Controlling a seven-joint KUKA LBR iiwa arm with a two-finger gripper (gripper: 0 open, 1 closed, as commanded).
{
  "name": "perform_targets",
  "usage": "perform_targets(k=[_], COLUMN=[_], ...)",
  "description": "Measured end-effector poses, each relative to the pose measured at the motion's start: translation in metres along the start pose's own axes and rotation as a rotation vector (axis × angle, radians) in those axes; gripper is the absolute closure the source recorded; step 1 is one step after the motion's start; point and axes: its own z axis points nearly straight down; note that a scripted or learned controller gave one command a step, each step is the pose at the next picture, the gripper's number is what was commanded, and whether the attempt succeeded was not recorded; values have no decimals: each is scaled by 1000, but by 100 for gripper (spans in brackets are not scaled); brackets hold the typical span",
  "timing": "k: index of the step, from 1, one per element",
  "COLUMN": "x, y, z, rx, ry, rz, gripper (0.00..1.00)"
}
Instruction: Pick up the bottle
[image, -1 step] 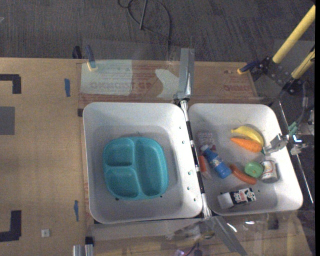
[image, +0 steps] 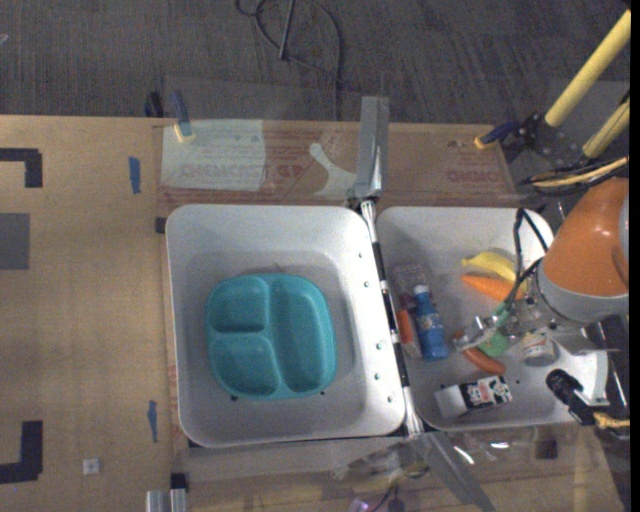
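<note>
The bottle (image: 431, 326) is blue with a lighter label and lies lengthwise near the left wall of the right bin (image: 440, 228), cap toward the back. My gripper (image: 499, 329) hangs low over the middle of that bin, to the right of the bottle and a short gap away from it. The grey arm with its orange band (image: 592, 250) comes in from the right above it. Nothing of the bottle is covered by the gripper.
Around the gripper lie a yellow banana (image: 489, 262), an orange carrot (image: 488, 286), another orange piece (image: 484, 359), a small round can (image: 537, 348) and a black-and-white carton (image: 476, 395). A clear packet (image: 408, 276) sits behind the bottle. The left bin (image: 190, 250) holds a teal divided plate (image: 270, 336).
</note>
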Motion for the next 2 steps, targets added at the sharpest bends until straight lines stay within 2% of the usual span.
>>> perform_targets(k=[1, 2], x=[-4, 42], y=[1, 61], z=[-13, -100], rx=[-7, -1], ry=[-4, -1], rz=[7, 178], gripper=[100, 100])
